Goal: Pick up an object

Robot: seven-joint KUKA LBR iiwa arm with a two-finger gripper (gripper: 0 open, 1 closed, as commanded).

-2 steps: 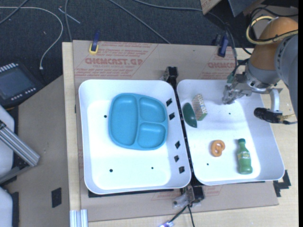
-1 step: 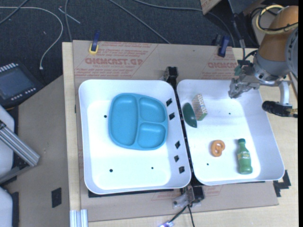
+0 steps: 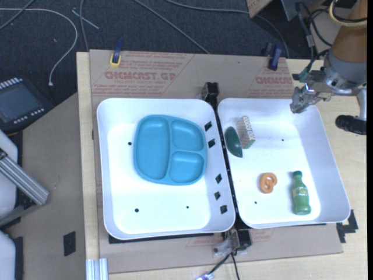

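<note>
Board [image 3: 175,69] printed "CHEMCAST GP", claw [image 3: 300,102] above right bin [image 3: 326,156]

Even, fairly bright overhead light washes the two white bins [image 3: 175,223] almost featureless, with slight glare on their floors. Shadows are soft and short beneath the blue plate [image 3: 170,150]. Focus is mildly soft throughout, the dark floor [image 3: 41,34] at top left dim and grainy.

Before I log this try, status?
Tool over right bin's back corner, holding nothing seen. Bottle, pretzel untouched. Path clear.
</note>
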